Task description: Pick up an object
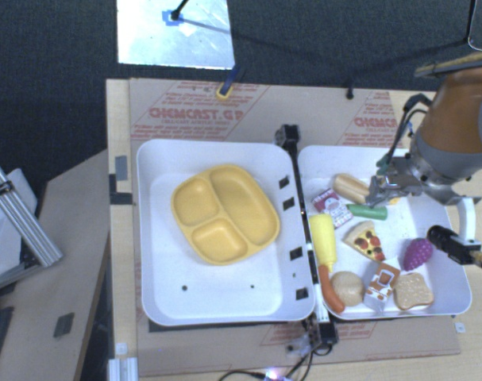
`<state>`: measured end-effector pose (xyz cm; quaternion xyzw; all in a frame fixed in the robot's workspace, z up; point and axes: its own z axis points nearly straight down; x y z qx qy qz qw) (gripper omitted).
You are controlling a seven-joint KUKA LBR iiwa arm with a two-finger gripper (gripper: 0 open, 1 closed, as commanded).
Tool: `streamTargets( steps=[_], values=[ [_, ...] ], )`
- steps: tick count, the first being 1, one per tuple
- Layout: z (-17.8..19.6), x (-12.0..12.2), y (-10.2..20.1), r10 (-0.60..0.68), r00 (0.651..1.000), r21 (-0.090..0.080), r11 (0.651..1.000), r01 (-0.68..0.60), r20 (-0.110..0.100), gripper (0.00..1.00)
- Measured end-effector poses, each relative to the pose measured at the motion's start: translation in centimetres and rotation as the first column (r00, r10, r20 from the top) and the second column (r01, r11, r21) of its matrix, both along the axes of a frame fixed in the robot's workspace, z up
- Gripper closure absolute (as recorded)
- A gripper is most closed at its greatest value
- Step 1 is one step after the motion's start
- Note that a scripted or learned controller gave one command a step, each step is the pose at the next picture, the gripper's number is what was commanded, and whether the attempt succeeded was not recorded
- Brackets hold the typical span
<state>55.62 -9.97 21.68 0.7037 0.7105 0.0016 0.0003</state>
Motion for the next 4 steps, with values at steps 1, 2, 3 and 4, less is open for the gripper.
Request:
streamTargets(
  steps=[1, 2, 3, 4],
  values=[
    [-0.5, 1.1, 4.6, -0.001, 1.0, 0.0, 1.0, 0.001, 0.0, 1.0],
    [-0.6, 3.3, 10.2, 0.0, 1.0, 0.001, 1.0, 0.0, 0.0, 1.0],
    [-0.5, 4.2, 15.7, 0.001, 1.0, 0.001, 1.0, -0.001, -0.001, 1.0],
    [0.6, 5.1, 15.8, -0.004, 1.0, -0.001, 1.0, 0.004, 0.0, 1.0]
  ],
)
